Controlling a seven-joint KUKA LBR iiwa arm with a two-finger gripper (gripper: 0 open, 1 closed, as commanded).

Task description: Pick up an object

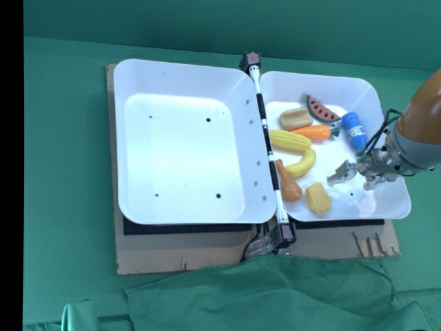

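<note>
The right bin (365,92) holds several toy foods: a watermelon slice (322,109), a bread roll (296,118), a carrot (313,132), a corn cob (290,141), a banana (302,163), a drumstick (288,182) and a small corn piece (318,198). A blue bottle (354,129) lies near the right wall. My gripper (355,174) hovers over the bin's front right part, fingers apart, nothing between them. It is right of the banana and the small corn piece.
The left bin (131,81) lies beside the right one, with a black-and-white rod (265,140) along their shared edge. Green cloth (275,295) bunches in front of the bench. The arm (420,129) comes in over the right bin's right wall.
</note>
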